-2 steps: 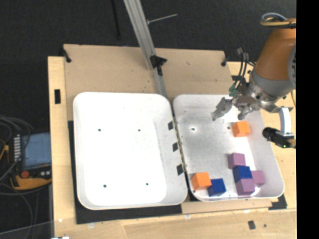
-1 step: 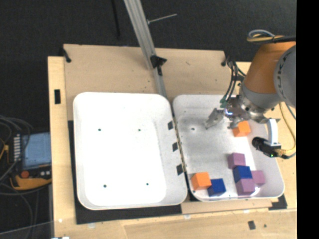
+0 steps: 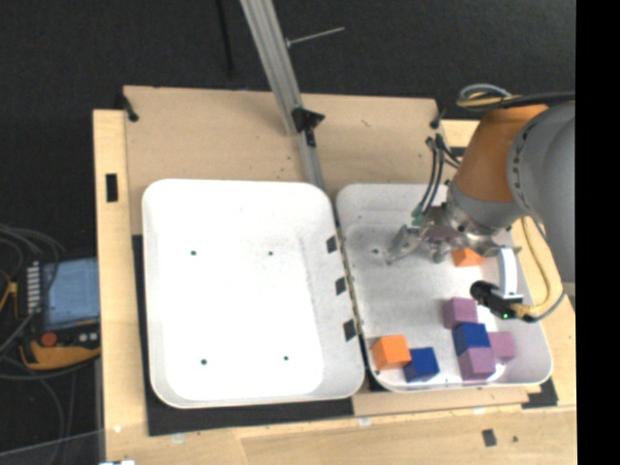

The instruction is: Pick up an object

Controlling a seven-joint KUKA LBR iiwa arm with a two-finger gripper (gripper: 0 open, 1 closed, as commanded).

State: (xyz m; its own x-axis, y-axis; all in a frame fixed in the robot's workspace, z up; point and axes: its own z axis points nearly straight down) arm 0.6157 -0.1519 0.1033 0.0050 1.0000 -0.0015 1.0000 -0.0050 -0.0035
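The arm's orange-banded wrist looms nearest, over the right bin [image 3: 387, 211]. Below it the tool [image 3: 412, 240] hangs low above the bin's bare upper floor; I cannot tell its state from here. A small orange block [image 3: 468, 257] lies just beside the wrist, toward the right. The other candidates sit well apart toward the bin's near edge: an orange cube [image 3: 391, 351], blue blocks [image 3: 422, 363] and purple blocks [image 3: 476, 361]. The left bin [image 3: 155, 260] stands alongside on the tabletop [image 3: 213, 124].

The arm [image 3: 523, 163] hides most of a small orange block [image 3: 468, 257] near the right bin's [image 3: 387, 211] far right edge; gripper [image 3: 402, 245] fingers blur together.
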